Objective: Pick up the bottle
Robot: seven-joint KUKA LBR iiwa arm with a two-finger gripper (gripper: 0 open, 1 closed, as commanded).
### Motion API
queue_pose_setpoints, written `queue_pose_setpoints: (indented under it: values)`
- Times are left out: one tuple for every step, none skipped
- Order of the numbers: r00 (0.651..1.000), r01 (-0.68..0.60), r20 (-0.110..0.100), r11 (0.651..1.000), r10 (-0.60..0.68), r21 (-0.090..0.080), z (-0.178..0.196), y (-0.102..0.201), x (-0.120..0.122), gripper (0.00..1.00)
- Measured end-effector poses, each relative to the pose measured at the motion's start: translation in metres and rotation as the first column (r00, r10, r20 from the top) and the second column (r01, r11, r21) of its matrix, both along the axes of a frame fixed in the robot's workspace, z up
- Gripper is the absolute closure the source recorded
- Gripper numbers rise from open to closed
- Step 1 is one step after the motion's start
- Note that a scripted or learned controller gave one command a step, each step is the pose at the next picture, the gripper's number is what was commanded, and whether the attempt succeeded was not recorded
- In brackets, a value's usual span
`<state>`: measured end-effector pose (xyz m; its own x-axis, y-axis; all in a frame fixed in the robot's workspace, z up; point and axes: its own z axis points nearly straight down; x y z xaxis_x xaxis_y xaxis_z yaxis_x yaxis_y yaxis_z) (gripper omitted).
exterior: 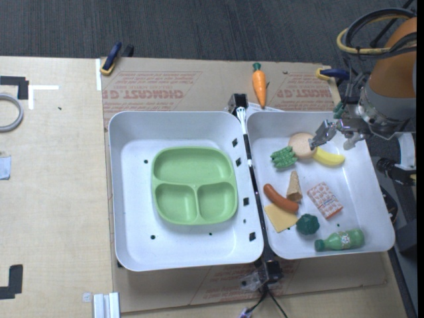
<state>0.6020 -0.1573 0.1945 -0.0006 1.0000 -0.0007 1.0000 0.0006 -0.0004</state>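
One green bottle (340, 240) lies on its side at the right bin's (377, 197) near edge, beside one broccoli floret (307, 224). Over the far edge, the gripper (329, 132) hangs just above one banana (328, 156); whether it grips anything, I can't tell. One green divided plate (195, 185) sits in the left bin (126, 197).

two white bins (126, 197), one bottle (340, 240)

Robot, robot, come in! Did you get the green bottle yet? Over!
Gripper over right bin's far end, holding nothing. Bottle lying at near edge, untouched. Broccoli beside it.
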Motion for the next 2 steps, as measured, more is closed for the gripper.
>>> queue_pose_setpoints:
  values:
    - [1.0,-0.002,0.001,1.0,0.002,-0.001,0.01,0.0,0.0,1.0]
    - [0.997,0.074,0.0,0.997,-0.074,0.0,-0.003,0.068,-0.042,1.0]
